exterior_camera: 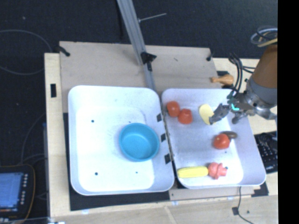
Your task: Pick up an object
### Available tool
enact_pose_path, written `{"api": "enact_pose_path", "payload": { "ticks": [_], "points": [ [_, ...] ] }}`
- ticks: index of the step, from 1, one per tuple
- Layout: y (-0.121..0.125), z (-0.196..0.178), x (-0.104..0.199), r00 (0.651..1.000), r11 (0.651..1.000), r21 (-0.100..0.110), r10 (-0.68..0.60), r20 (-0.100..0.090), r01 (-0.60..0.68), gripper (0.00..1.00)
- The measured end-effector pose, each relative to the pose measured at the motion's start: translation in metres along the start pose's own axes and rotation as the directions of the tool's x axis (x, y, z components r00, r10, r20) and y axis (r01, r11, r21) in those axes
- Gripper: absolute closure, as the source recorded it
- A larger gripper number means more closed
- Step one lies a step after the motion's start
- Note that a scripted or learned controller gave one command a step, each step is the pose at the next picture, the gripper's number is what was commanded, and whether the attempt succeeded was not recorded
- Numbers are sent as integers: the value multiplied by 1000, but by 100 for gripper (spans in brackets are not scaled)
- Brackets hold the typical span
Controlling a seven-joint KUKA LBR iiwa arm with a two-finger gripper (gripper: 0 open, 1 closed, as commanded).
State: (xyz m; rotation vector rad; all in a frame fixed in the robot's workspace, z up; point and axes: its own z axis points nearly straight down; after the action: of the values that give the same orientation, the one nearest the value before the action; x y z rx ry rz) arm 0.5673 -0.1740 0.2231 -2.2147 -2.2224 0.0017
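My gripper [227, 116] hangs over the upper right part of the right bin [196, 143], its fingers spread open with nothing between them. A pale yellow object [205, 113] lies just left of the left fingertip. Below the gripper sits a red round object with a brown top [222, 140]. Two red objects [173, 108] [185, 116] rest near the bin's upper left corner. A yellow banana-like piece [192, 172] and a pink object [217, 170] lie along the bin's front edge.
The left bin [93, 162] holds a blue bowl [138, 141]. A grey metal pole [133, 31] slants up from between the bins. An orange item [222, 80] lies on the bench behind the right bin. A keyboard [266, 148] sits at the right.
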Motion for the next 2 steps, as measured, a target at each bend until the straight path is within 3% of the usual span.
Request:
{"api": "enact_pose_path", "payload": {
  "ticks": [1, 2],
  "points": [
    [1, -3, 0, 1000, 1000, -5, 0, 1, 0, 0],
    [-4, 43, 3, 1000, 1000, 2, 5, 4, -5, 0]
  ]
}}
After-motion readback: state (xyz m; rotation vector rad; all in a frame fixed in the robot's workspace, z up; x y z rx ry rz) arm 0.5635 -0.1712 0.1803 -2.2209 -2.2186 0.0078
